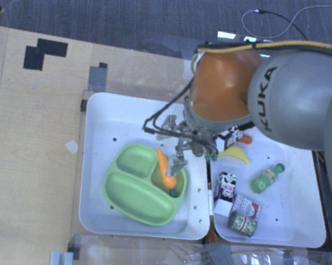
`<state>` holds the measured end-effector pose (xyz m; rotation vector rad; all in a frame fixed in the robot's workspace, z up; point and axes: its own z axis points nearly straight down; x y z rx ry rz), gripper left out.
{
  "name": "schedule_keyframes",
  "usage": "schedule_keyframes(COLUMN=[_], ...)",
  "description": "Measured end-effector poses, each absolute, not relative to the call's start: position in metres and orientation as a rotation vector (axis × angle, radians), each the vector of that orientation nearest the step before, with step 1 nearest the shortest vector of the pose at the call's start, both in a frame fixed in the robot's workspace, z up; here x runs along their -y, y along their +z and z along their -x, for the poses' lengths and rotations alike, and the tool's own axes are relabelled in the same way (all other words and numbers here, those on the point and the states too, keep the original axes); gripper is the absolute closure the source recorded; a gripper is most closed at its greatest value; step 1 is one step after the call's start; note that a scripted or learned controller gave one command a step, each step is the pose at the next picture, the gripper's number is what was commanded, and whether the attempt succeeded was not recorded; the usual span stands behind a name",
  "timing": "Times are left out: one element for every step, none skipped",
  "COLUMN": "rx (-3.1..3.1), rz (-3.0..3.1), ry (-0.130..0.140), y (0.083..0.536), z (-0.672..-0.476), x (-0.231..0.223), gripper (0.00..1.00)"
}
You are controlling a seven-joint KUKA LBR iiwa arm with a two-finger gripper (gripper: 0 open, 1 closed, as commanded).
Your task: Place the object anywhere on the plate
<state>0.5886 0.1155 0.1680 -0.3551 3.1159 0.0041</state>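
My gripper (175,167) hangs over the green plate (139,200) in the left bin (100,151), and its tips are at the upper end of the orange carrot (163,166); I cannot tell from this slanted view if it is closed on the carrot or only touching it. The carrot lies tilted across the ridge between the plate's compartments, its green end (173,191) down in the right compartment, so it looks already on the plate. I think the main risk is here: if I let go or pull up carelessly, the carrot can roll off the ridge, or stick to me and be dragged over the plate's rim into the bin. The plate is light and may also slide if I push down on it. My own wrist hides much of the area behind, so I judge the contact poorly. In the right bin (297,235), well apart, lie a yellow banana (237,154), a green bottle (266,178), a small cow-pattern carton (226,187) and a can (244,216). Nothing of these stands in my way; only the bin wall between them is near my arm.
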Motion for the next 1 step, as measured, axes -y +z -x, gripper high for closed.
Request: schedule_keyframes(rx=[-3.116], rz=[0.355], ry=[0.004], y=[0.168], z=[-0.5886], x=[-0.1155], gripper=[0.0])
